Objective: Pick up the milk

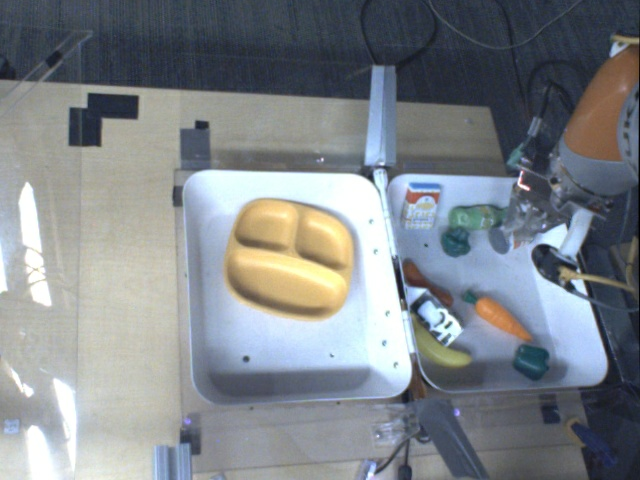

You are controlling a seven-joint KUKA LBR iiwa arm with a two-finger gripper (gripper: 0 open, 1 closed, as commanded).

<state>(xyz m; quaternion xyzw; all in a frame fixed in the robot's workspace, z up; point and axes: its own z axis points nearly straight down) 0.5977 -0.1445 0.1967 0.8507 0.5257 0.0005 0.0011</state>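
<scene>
The milk (422, 206) is a small white carton with an orange and blue label. It lies in the far left corner of the right bin (580, 353). My gripper (512, 232) hangs low over the far right part of that bin, well to the right of the milk. It is just past the right end of a green bottle (472, 216) that lies between it and the carton. The grey arm with its orange band (598, 118) comes in from the right edge.
In the right bin lie a carrot (500, 318), a banana (442, 351), a black-and-white bottle (438, 317), a red-brown item (424, 279) and a teal cup (531, 360). A yellow bread loaf (290, 258) sits in the left bin (210, 368). Cables trail at the right.
</scene>
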